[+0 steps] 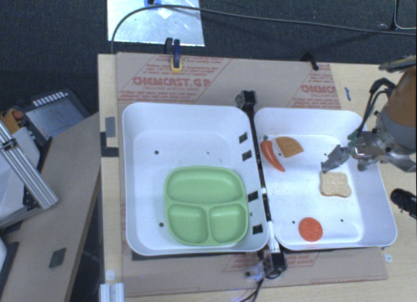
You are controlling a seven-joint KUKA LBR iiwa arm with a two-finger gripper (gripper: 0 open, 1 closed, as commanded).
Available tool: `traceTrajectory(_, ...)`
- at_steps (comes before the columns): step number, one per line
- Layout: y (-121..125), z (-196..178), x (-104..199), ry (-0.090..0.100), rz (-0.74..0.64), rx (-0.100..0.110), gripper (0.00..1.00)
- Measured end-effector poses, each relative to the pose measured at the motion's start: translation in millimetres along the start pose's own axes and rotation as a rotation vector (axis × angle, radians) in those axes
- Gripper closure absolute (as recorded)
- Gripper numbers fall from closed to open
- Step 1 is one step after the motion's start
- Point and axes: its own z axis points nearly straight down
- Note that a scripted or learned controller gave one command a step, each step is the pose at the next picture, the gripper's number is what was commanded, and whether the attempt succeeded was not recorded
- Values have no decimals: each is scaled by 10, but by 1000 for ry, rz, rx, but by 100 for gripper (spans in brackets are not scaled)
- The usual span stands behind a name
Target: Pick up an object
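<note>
The right bin (371, 222) holds a red chili pepper (272, 154) by its left wall and an orange-brown bread piece (288, 145) right beside the pepper. A tan toast slice (335, 185) lies mid-right, and a round orange-red piece (311, 229) sits near the front. My gripper (339, 157) reaches in from the right and hangs over the bin floor just behind the toast slice, tilted down to the left. I see nothing held in it.
The left bin (140, 137) carries a green three-compartment plate (205, 205) in its front half. A black divider strip (255, 164) runs between the bins. Cables cross the dark floor behind the bench, and a grey device (52, 115) sits at the left.
</note>
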Motion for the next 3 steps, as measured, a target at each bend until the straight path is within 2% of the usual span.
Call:
traceTrajectory(1,26,-62,4,-3,-3,-12,0)
traceTrajectory(2,93,503,-66,-2,-1,-8,0)
traceTrajectory(3,130,1064,32,-1,-2,-8,0)
